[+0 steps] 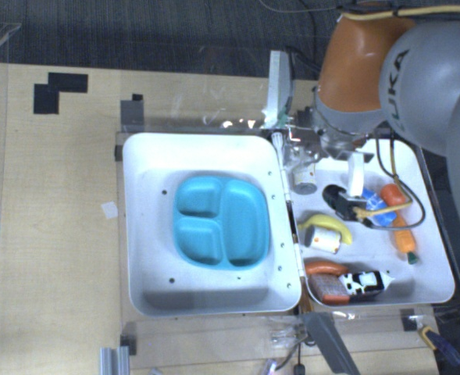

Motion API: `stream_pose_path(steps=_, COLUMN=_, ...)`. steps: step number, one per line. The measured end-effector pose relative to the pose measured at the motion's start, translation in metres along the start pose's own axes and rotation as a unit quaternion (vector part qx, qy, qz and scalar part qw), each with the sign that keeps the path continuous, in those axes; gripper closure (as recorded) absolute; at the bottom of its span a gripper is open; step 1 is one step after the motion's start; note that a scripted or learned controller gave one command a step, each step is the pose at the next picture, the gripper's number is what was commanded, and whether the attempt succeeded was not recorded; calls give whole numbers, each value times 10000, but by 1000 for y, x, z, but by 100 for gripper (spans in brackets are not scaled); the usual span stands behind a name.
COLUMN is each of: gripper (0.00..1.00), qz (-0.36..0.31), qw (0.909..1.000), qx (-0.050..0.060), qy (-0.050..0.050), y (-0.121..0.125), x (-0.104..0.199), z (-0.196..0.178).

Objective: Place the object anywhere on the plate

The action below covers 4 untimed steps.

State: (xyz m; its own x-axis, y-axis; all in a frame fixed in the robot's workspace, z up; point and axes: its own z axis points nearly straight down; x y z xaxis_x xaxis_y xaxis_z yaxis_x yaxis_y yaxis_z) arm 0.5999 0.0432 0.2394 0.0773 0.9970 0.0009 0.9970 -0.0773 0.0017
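A blue three-compartment plate (220,223) is lying flat at the frame's centre, sitting in the left white bin (147,287).

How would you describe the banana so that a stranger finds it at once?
Look at the right white bin, the one with the toys. Near its left wall, at mid-height, lies the banana. It is the only curved yellow thing there, just above a red sausage-like toy.

Only readable text: part of the "KUKA" brand lettering, black on the grey arm (429,69).
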Motion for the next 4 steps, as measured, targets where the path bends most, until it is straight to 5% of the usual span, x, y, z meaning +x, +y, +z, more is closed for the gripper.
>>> stream_pose_path(steps=1, gripper=100, qz=-881, qw=9961, qx=3, qy=3, y=7, x=43, z=55)
stream_pose_path(steps=2, gripper=100, qz=-1032, qw=9947, qx=-19, qy=2, y=51, x=42, z=9)
stream_pose_path(steps=3, gripper=100, qz=-1070, qw=9942, qx=-20, qy=35, y=7, x=105, z=119)
stream_pose_path(steps=4, gripper=100, qz=-860, qw=9963, qx=-4, qy=2, y=-68, x=27, z=55)
